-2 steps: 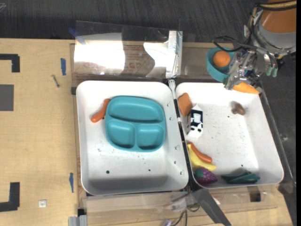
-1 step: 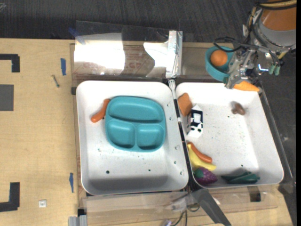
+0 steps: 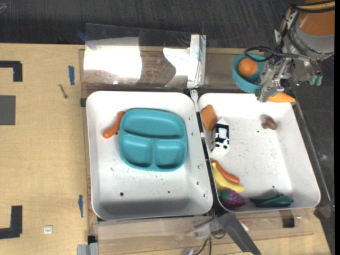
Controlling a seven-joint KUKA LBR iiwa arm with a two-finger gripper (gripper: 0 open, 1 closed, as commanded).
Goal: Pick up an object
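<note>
The arm enters from the upper right, orange band at the top edge. The gripper (image 3: 272, 86) sits above the far right corner of the right bin (image 3: 297, 158), over its rim. A teal bowl (image 3: 244, 76) with an orange ball (image 3: 247, 67) inside it appears just left of the gripper, at gripper height and beyond the bin's far edge. An orange carrot-shaped piece (image 3: 281, 96) shows directly below the gripper. Whether the fingers are wide, narrow or closed on either item cannot be told; the wrist hardware hides them.

Right bin contents:
- a small brown piece (image 3: 269, 122) near the far right corner;
- an orange piece (image 3: 208, 116) against the left wall;
- a black-and-white toy (image 3: 220, 138) just below it;
- a yellow banana (image 3: 229, 180) with a red-orange piece (image 3: 225, 172) lying on it;
- a purple grape cluster (image 3: 232, 198) at the near left corner;
- a dark green piece (image 3: 272, 200) along the near wall.

Left bin (image 3: 101, 190) contents:
- a teal divided tray (image 3: 153, 138), centred;
- an orange sausage-shaped piece (image 3: 112, 125) touching the tray's left edge.

Both bins rest side by side on the desk (image 3: 37, 142).
</note>
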